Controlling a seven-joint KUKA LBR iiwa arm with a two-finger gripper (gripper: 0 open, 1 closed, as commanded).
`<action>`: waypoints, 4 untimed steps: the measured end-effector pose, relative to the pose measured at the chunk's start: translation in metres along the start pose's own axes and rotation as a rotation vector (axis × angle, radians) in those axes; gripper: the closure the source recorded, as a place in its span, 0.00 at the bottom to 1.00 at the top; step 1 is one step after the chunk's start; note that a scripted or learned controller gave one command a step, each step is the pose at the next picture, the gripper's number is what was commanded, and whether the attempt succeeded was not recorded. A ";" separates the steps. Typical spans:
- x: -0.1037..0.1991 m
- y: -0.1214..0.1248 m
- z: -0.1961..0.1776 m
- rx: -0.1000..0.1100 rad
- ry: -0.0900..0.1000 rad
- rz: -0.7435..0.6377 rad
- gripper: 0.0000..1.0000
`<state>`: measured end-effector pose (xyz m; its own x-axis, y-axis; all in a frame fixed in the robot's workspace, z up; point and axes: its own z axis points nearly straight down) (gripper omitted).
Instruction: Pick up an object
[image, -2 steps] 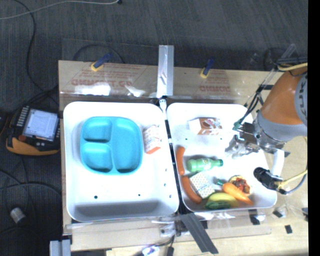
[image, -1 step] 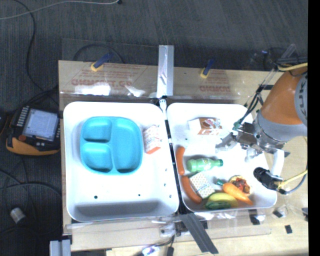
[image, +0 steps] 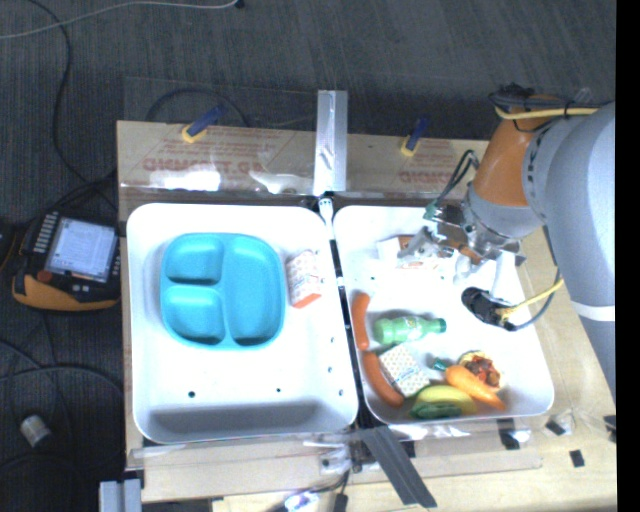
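Gripper sits low over right bin, at about 12 o'clock of that bin's floor; can't tell its state, too blurred. Arm comes in from 2 o'clock w/ orange band above the wrist. Objects to pick are grouped toward 6 o'clock of the right bin: green bottle lying on its side, red sausage-shaped toy at its 8 o'clock, checkered packet, carrot, yellow-green fruit. Left bin holds a blue divided plate, w/ an orange-and-white can just beside the plate at 3 o'clock.
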<state>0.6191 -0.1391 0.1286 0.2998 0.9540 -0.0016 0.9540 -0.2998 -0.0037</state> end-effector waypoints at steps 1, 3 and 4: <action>0.014 0.040 0.039 0.014 -0.002 0.284 0.00; -0.101 -0.051 -0.098 -0.001 -0.001 0.435 0.00; -0.043 -0.036 -0.021 0.002 0.001 0.268 0.00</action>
<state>0.5721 -0.1696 0.1494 0.5414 0.8408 -0.0021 0.8408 -0.5414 -0.0049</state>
